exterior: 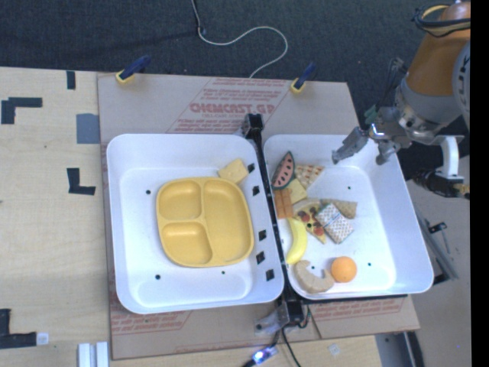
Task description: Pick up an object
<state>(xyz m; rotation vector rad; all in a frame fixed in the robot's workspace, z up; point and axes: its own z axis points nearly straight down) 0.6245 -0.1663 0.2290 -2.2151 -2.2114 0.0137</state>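
My gripper (365, 148) hangs over the far right rim of the right bin (397, 205), open, with nothing between its fingers. Below and to its left lies a heap of toy food: a watermelon slice (283, 170), a waffle piece (309, 176), a pizza slice (312, 222), a foil-wrapped block (335, 224), a banana (296, 240), an orange (344, 269) and a bread slice (312, 277). The nearest piece, the waffle, is well apart from the fingers.
The left bin (130, 205) holds a yellow divided plate (204, 221) and a yellow wedge (234, 171) at its far right. Clips (260, 205) join the two bins. The grey and orange arm (439, 60) fills the upper right.
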